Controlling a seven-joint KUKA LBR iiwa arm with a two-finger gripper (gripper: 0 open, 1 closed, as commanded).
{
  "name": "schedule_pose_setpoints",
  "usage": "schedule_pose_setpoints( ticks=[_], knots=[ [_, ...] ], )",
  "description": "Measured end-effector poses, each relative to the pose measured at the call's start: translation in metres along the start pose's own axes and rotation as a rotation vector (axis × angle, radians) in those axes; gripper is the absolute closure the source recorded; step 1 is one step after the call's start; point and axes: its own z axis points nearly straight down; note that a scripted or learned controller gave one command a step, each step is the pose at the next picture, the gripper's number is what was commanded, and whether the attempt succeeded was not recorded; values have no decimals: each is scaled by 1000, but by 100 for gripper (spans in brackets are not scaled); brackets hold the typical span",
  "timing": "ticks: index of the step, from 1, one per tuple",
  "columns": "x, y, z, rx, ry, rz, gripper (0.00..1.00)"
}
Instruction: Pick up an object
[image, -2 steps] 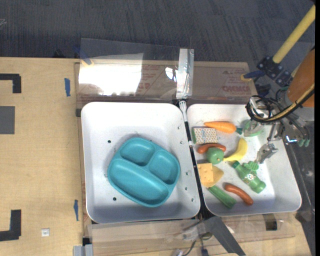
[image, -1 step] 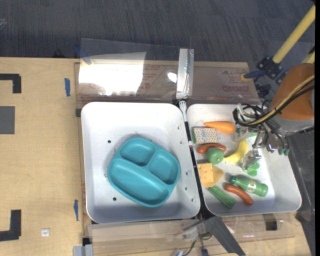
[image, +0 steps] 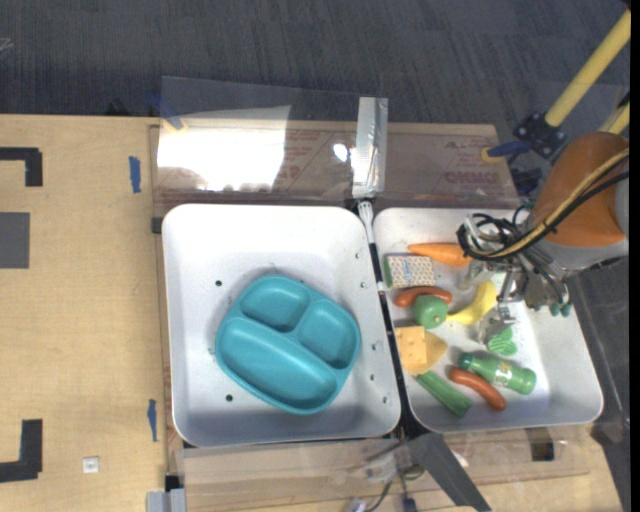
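The gripper (image: 503, 312) hangs low in the right white bin (image: 580, 385), at three o'clock from the teal divided plastic tray (image: 288, 342). Directly below it lie a yellow toy banana (image: 476, 302) and a green plastic bottle (image: 502, 372).

The right white bin (image: 575, 385) holds a cluster of small plastic toy foods. An orange carrot (image: 437, 253) lies flat near the far wall. A yellow banana (image: 478, 303) sits mid-bin, beside a red-and-green radish-like piece (image: 426, 305). A yellow cheese wedge (image: 418, 348) lies near the left wall. A green bottle (image: 503, 372) and a red sausage (image: 478, 387) lie toward the near side.
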Motion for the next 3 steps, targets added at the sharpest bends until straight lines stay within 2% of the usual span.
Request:
schedule_pose_setpoints(
  ticks=[1,2,3],
  knots=[
    [-5,0,-14,4,-15,-2,100],
    [-4,1,-13,4,-14,-3,0],
    [-5,4,0,1,-1,-60,0]
  ],
)
